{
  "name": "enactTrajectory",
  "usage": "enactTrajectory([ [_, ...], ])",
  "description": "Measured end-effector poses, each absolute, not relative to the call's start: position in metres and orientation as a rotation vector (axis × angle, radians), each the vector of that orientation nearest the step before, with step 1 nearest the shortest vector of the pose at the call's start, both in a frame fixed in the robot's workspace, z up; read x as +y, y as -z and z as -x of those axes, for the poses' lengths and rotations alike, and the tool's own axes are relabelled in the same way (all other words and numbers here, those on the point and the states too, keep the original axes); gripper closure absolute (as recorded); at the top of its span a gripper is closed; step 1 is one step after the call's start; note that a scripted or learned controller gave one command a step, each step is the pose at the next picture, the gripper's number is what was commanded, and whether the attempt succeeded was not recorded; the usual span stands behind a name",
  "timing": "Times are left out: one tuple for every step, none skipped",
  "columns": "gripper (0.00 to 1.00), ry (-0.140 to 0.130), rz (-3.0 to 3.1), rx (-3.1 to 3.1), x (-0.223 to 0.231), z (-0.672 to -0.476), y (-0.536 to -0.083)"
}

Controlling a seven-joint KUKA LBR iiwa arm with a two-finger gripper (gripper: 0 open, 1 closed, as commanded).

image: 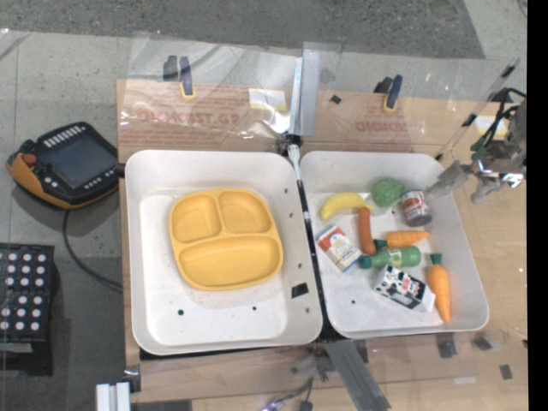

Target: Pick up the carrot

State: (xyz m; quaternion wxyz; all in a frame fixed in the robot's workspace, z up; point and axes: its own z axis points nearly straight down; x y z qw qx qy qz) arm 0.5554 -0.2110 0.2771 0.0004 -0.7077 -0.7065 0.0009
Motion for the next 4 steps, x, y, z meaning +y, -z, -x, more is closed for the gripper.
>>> enactTrajectory([
  [0.0, 0.015, 2.403, -2.044, -0.18, -0.509, -0.11],
  [0.0, 0.0, 2.158, -2.285, -0.215, -0.535, -0.093],
  [0.0, -0.013, 1.906, -2.483, -0.199, -0.612, -0.091],
  [0.0, -0.005, 1.81, -2.567, -0.143, -0.631, -0.093],
])
